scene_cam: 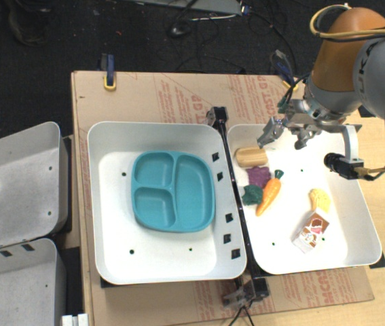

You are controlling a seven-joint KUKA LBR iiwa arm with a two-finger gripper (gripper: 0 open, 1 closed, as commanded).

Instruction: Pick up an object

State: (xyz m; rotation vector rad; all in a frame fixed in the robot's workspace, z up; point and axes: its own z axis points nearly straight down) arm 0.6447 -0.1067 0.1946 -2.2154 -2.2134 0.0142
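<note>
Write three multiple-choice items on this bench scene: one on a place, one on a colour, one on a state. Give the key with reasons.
1. Where does the divided tray lie?
A. left bin
B. right bin
C. on the cardboard

2. What colour is the tray?
A. red
B. teal
C. yellow

3. How does the pincer stand?
A. gripping the carrot
B. above the right bin, holding nothing
C. resting in the left bin

Key: 1 A, it sits in the left bin. 2 B, its surface is teal. 3 B, nothing between its fingers; the carrot lies apart below it.
</note>
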